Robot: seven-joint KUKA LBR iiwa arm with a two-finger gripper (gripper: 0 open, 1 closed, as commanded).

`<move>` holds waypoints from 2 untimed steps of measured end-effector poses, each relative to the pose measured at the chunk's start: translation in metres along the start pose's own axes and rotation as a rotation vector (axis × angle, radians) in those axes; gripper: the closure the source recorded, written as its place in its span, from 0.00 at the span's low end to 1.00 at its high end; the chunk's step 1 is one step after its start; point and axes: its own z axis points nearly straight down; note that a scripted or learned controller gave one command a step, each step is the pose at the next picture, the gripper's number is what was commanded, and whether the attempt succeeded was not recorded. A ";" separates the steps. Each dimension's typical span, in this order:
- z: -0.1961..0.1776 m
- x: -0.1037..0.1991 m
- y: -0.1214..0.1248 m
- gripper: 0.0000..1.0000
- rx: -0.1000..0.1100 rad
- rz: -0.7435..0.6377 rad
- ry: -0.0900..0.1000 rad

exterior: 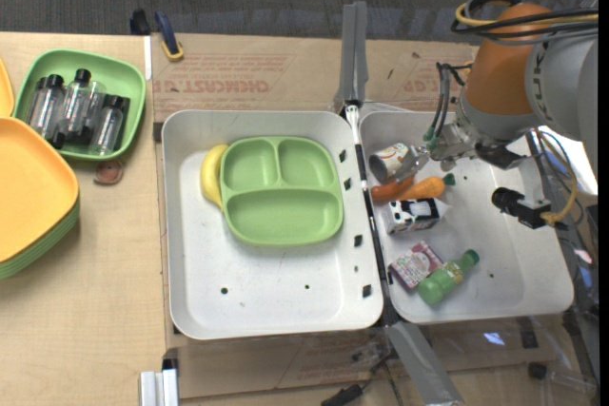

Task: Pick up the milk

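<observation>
1. Gripper (pixel 425 159) sits low in the right bin (pixel 533 285), near its far-left corner; can't tell its state, tips blurred against the clutter.
2. Arm (pixel 561 81) comes in from the right edge, orange band (pixel 500 71) above the wrist, wrist angled down-left; cables loop over it.
3. Milk (pixel 414 215), a small black-and-white carton, lies on its side in the right bin by the left wall, just below the gripper, not held.
4. Carrot (pixel 407 189) lies between gripper and milk, touching or nearly touching the carton's top.
5. Can (pixel 388 161) lies tipped just left of the gripper, against the wall.
6. Pink pack (pixel 413 265) and green bottle (pixel 445 278) lie near the front-left; close below the milk.
7. Right half of that bin is bare floor.
8. Left bin (pixel 190 290) holds a green tray (pixel 281 190) with a banana (pixel 211 174) at its left edge; front half bare.
</observation>
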 end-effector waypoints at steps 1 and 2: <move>0.024 -0.059 -0.026 0.00 0.000 0.114 0.000; -0.076 0.033 -0.047 0.00 0.000 0.120 0.000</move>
